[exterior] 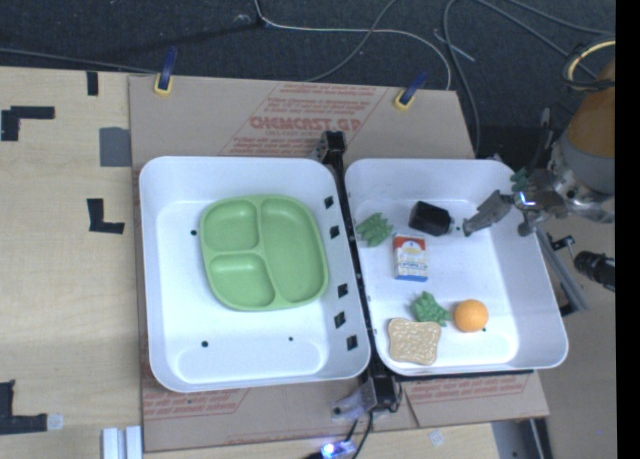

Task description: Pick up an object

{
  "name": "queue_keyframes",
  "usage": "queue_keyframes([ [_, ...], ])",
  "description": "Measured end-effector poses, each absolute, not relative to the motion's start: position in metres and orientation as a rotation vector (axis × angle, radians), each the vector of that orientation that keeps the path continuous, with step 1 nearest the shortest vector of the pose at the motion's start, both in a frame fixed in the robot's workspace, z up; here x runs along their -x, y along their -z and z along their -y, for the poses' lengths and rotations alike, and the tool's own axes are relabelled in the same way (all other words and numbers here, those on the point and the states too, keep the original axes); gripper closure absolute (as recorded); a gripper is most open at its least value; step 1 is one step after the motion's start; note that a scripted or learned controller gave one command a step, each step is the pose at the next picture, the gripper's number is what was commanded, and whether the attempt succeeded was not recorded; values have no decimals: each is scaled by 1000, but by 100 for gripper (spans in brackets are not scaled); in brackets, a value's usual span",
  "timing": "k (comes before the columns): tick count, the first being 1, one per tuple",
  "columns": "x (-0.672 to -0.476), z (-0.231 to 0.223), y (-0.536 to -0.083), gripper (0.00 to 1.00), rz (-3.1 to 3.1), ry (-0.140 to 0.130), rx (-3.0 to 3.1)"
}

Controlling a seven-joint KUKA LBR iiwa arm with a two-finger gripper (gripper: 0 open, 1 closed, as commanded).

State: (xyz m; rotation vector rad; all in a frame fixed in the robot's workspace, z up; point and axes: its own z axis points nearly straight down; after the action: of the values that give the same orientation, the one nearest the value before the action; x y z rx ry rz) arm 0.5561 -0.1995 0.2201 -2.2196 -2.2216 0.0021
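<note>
Left bin (160,247): sitting in the centre-left of the frame and holding a green plate (264,252) with three compartments; the plate is lying flat, nearer the bin's upper wall than its lower one.

Right bin (530,327): lying just beside the left bin, the two meeting along a dark seam at mid-frame. It is carrying six items.
- Black block (430,217): resting in the bin's upper middle.
- Green leafy piece (375,229): lying at the bin's upper left, near the seam.
- Small carton (410,257), white with red and blue print: lying flat at the centre, just below the black block.
- Second green piece (427,308): sitting lower centre, touching the top edge of the toast.
- Toast (413,341): lying flat at the lower left of the bin.
- Orange (470,316): resting lower right of centre, just beside the second green piece.

Arm (585,152): reaching in from the right edge of the frame, its orange band showing at the upper right.

Gripper (490,215): hanging over the bin's upper right part, to the right of the black block and apart from it. Fingers: pointing left toward the block; whether they are released or clenched cannot be told, and nothing is showing between them.

Tabletop (60,297): light wood with black tape marks, a cardboard sheet (290,117) lying under both bins.
</note>
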Motion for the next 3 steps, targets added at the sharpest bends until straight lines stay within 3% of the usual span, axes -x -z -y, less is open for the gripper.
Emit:
queue_keyframes([
  [3, -557, 193, -83, 0, 2225, -3, 2221],
])
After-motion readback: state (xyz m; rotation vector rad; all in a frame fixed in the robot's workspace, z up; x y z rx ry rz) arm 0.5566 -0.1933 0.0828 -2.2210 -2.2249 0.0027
